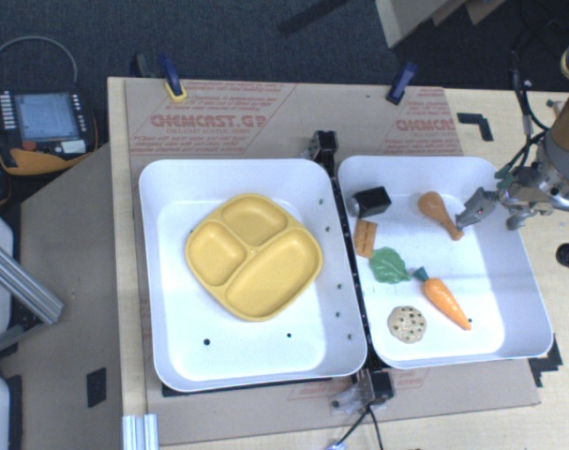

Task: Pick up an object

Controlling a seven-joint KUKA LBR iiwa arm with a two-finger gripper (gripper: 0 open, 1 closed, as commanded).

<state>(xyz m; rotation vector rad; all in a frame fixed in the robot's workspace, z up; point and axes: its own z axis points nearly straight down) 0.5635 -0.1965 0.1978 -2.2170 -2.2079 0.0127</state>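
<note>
The right bin [523,279] holds several small toy foods. A brown chicken drumstick [439,214] lies near its far side, with a black block [370,201] and a tan cylinder [365,238] by the left wall. Nearer the front lie a green leaf [389,265], an orange carrot [445,302] and a speckled cookie [407,323]. My gripper [496,214] hangs over the bin's right side, just right of the drumstick. It is open with nothing between its fingers; the left fingertip [471,213] is close to the drumstick's thin end.
The left bin [162,251] holds a yellow divided plate [254,256]. A black clamp [323,144] sits between the bins at the back. A teach pendant [40,120] lies off the bench at the far left.
</note>
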